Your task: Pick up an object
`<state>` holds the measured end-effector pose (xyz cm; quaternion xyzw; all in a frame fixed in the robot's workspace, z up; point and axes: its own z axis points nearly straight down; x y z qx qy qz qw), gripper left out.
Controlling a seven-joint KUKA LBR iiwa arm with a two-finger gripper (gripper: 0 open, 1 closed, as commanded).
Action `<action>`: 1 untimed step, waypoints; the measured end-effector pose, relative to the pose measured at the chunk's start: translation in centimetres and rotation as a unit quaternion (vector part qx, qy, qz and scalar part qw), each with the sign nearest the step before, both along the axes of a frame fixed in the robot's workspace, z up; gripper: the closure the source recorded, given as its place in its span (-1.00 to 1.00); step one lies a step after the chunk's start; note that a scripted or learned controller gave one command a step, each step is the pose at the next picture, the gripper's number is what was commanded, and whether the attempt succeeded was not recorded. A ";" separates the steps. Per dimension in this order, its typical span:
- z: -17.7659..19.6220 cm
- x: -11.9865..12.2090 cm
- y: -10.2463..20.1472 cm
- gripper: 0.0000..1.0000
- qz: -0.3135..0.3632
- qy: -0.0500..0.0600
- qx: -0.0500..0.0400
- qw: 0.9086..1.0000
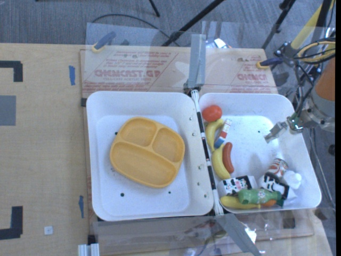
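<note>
Grey arm reaching from right, gripper above right bin

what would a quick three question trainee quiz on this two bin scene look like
1. True or false: the yellow divided plate lies in the left bin.
2. Which item lies nearest the right bin's far left corner? A. red tomato B. green bottle C. sausage
3. Fill in: the gripper hovers over the ___ bin.

Key: 1 true; 2 A; 3 right.
</note>
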<state>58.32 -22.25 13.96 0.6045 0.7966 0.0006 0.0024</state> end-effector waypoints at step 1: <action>-0.3 3.8 0.3 -1.00 -0.065 0.001 0.002 0.998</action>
